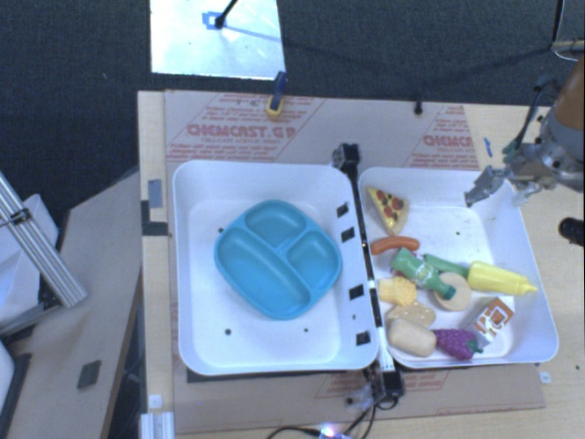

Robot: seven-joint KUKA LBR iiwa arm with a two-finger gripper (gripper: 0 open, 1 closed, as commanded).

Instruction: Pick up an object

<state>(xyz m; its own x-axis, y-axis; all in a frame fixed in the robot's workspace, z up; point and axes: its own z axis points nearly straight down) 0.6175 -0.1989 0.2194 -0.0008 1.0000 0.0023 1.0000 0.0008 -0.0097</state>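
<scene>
The right bin [535,273] holds several toy foods: a pizza slice [388,208], a red sausage [395,243], a green bottle [426,273], a yellow mustard bottle [501,279], corn [398,291], a tan bread roll [410,337], purple grapes [454,341] and a small orange-and-white carton [494,318]. My gripper [501,190] hovers over the bin's far right corner, above and to the right of the toys. Its fingers are spread open and nothing sits between them.
A blue divided plate [277,258] lies in the left bin [196,199]. A black divider [358,245] runs between the bins. A yellow-and-blue clip [275,99] sits on the cardboard behind them, and a metal rail [37,245] stands at the far left.
</scene>
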